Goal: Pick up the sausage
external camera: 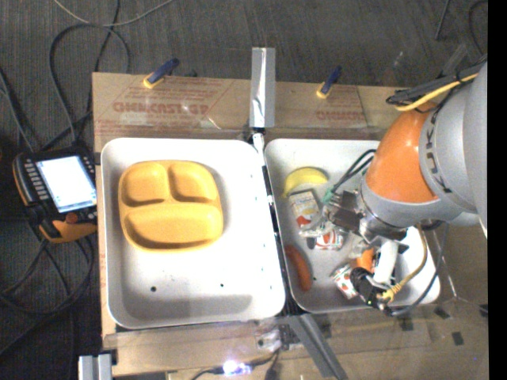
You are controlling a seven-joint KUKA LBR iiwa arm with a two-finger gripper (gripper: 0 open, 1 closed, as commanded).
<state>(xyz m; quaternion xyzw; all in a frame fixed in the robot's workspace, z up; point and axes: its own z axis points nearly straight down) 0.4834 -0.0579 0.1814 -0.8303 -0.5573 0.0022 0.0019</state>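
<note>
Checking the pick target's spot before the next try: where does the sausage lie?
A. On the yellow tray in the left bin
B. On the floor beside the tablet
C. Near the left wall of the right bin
C: the sausage lies on the right bin floor, close to its left wall.

Single fixed camera, mounted above the bench, looking down at a slight slant. Both white bins fall within the frame: left bin (pixel 190 307) and right bin (pixel 317 299) side by side, near the centre. The arm (pixel 420 165) enters from the right edge. Standoff is moderate (dark floor and cables visible beyond the bench's far edge, along the top).
</note>
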